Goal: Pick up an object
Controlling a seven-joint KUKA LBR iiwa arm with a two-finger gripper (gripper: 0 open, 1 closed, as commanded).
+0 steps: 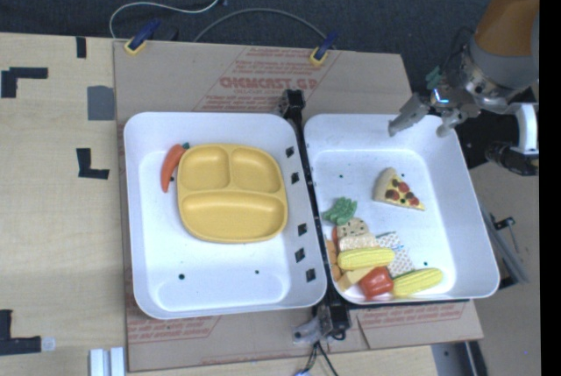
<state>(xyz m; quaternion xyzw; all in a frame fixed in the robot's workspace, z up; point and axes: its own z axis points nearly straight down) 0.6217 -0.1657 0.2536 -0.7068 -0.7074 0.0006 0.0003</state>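
White plastic forms the two shallow bins on the counter (79, 216). In the left bin (149, 278) we see a yellow divided plate (232, 192) with a toy carrot (170, 166) just beside its left edge. In the right bin (460, 181) we find a toy pizza slice (399, 189) lying apart toward the middle, and a cluster at the near left corner: a green leafy piece (340, 210), a cracker (353, 230), two corn cobs (365, 258) (418, 280) and a red pepper (376, 281). Our hand (424, 121) hangs over the far right edge of the right bin, its two fingers spread apart with nothing between them, well apart from the toys.
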